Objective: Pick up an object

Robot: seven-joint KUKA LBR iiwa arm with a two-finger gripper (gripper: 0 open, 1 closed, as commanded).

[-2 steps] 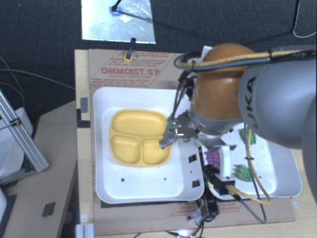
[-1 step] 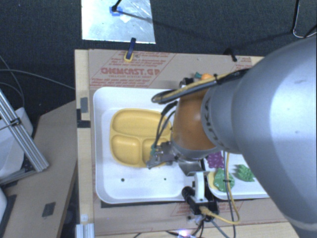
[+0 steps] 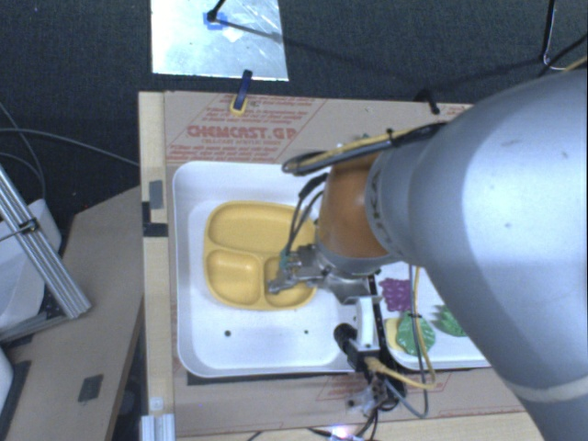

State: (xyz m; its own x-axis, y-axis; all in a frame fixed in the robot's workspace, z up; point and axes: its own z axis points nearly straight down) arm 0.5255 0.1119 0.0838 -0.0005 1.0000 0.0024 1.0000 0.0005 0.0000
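A yellow divided tray (image 3: 237, 246) lies in the left white bin (image 3: 188, 274), towards its middle and right. My gripper (image 3: 283, 277) reaches down at the tray's right rim, low over it or touching it; I cannot tell which. The grey arm with its orange band (image 3: 354, 214) covers most of the right bin. In the visible strip of that bin lie a purple item (image 3: 397, 293), a green item (image 3: 449, 322) and a yellow-green item (image 3: 410, 334).
Both bins rest on a cardboard sheet (image 3: 248, 131). A small blue and yellow tool (image 3: 242, 92) lies at its far edge, below a shiny square sheet (image 3: 219, 26). An aluminium frame (image 3: 37, 246) stands at the left. Cables (image 3: 377, 384) hang at the front.
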